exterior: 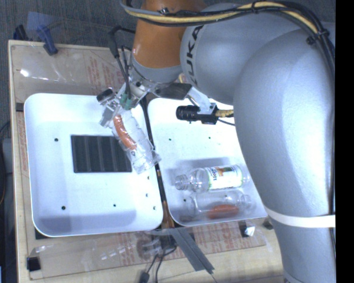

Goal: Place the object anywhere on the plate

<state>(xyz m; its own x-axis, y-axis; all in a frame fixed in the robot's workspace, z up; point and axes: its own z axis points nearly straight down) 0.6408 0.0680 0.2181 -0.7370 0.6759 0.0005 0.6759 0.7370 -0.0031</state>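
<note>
Clear plastic bottle (131, 140) with an orange band inside lies slanted in the left bin (47, 158), its upper end at the end effector (115, 108) and its lower end near the bin's right wall. Whether that end effector is clamped on the bottle or merely touching it cannot be told from this angle. A dark ribbed plate (97, 153) sits on the left bin's floor just beside the bottle, to its left. The right bin (183, 140) holds two more clear bottles: a labelled bottle (215, 178) and, below it, a bottle with orange contents (221, 206). Both bins rest on the counter (71, 69).
</note>
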